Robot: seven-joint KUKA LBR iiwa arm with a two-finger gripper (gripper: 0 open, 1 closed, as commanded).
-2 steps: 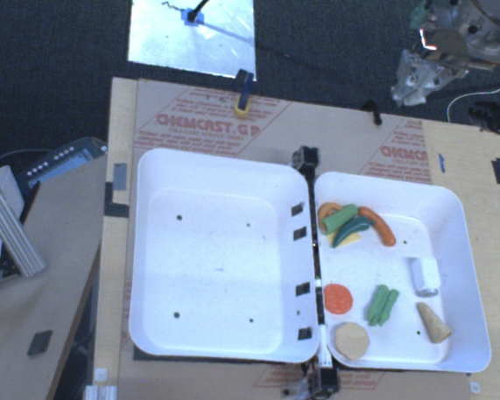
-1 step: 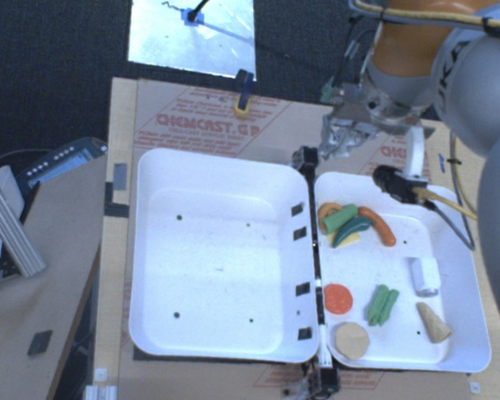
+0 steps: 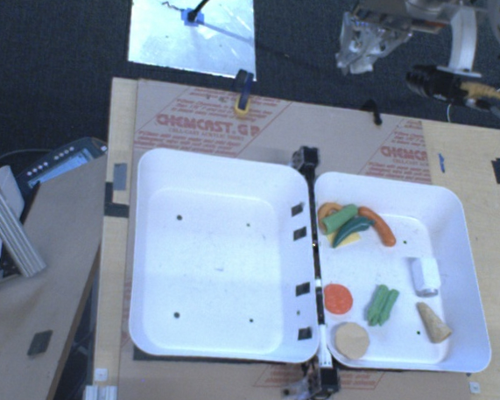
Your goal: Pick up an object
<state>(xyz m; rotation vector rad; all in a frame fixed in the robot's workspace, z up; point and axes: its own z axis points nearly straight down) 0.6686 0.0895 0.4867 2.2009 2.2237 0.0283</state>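
The right bin (image 3: 469,251) holds several small toy foods. At its upper left lies a cluster of a green vegetable (image 3: 340,219), an orange carrot-like piece (image 3: 379,226) and a yellow-green piece (image 3: 348,238). A white block (image 3: 425,276) lies at the right, a tan cone (image 3: 433,322) below it. A green bean bundle (image 3: 382,304), a red disc (image 3: 338,299) and a tan round cookie (image 3: 351,340) lie near the front. My gripper (image 3: 363,47) hangs high above the bench's far edge, well beyond the bins, with nothing seen in it.
The left bin (image 3: 139,254) sits beside the right one, with a black clipped divider (image 3: 308,253) between them. A yellow and blue clamp (image 3: 242,97) stands at the board's far edge. A shiny metal sheet (image 3: 195,21) lies on the floor beyond.
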